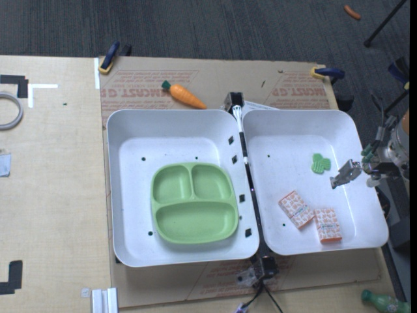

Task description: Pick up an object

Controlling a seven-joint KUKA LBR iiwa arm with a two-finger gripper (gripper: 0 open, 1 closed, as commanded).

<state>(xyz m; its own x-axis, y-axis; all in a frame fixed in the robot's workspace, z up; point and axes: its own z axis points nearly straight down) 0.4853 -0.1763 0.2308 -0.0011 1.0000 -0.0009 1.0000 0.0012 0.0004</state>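
The right bin (287, 129) holds a small green ridged piece (320, 163) and two small pink-and-white boxes, one (296, 209) beside the other (328, 224), near its front. My gripper (359, 173) hangs over the bin's right side. It is to the right of the green piece and above the boxes. Its fingers (344, 173) stand apart, open, with nothing between them. The arm enters at the right edge of the camera view.
A green divided plate (194, 203) lies in the left bin (130, 175). A toy carrot (184, 94) rests on the cardboard behind the bins. Blue clamps (109, 56) hold the cardboard's back corners. A green bottle (384, 300) lies at the bottom right.
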